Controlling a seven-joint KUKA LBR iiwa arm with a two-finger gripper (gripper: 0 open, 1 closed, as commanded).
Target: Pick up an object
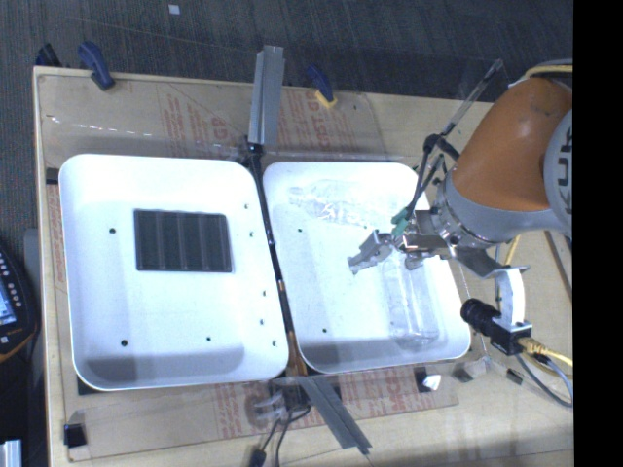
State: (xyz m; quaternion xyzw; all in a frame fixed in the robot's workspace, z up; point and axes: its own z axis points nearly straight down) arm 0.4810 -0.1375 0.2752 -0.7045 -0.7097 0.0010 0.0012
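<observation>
A clear plastic bottle (407, 305) lies on its side in the right bin (321, 348), near that bin's right wall, its length running toward the front edge. It looks light, thin-walled and smooth, so I judge it may dent under pressure and slip or roll away. The best hold seems across the middle of its body. A second transparent object (326, 202), crumpled, rests near the far wall. The gripper (368, 254) hangs just above the bin floor, beside the bottle's upper end. I cannot tell if its fingers are spread or pressed together.
</observation>
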